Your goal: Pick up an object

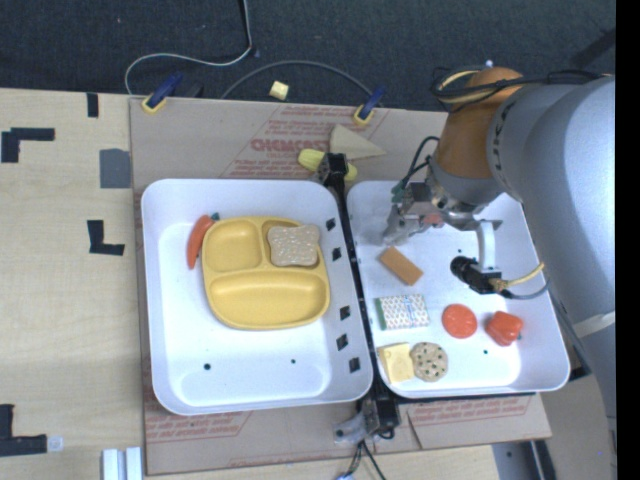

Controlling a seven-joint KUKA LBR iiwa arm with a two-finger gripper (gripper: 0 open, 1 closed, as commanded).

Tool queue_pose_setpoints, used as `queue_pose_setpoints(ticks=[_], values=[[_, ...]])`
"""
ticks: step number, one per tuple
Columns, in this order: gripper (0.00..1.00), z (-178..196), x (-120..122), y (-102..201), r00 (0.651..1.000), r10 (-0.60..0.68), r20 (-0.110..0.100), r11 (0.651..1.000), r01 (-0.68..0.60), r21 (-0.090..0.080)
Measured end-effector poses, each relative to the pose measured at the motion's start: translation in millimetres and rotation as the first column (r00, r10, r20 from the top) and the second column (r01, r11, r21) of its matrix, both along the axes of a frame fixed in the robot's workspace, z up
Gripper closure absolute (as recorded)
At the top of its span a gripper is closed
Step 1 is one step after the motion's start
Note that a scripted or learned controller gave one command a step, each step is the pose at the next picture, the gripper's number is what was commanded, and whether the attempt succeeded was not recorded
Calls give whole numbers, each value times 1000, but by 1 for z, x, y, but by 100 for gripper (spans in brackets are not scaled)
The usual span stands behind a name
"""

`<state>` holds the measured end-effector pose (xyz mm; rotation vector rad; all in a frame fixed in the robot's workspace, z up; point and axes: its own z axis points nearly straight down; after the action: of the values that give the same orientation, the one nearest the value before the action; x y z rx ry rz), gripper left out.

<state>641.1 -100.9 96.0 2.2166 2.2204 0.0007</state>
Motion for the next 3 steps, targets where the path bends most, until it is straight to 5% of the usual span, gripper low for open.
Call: queue_pose_setpoints(ticks=[1,2,3], values=[[0,0,0,0,1000,0,0,1000,0,0],[0,-10,-17,3,1000,-1,2,1000,1,0],[100,1,-17,2,1000,-2,2,1000,2,0]])
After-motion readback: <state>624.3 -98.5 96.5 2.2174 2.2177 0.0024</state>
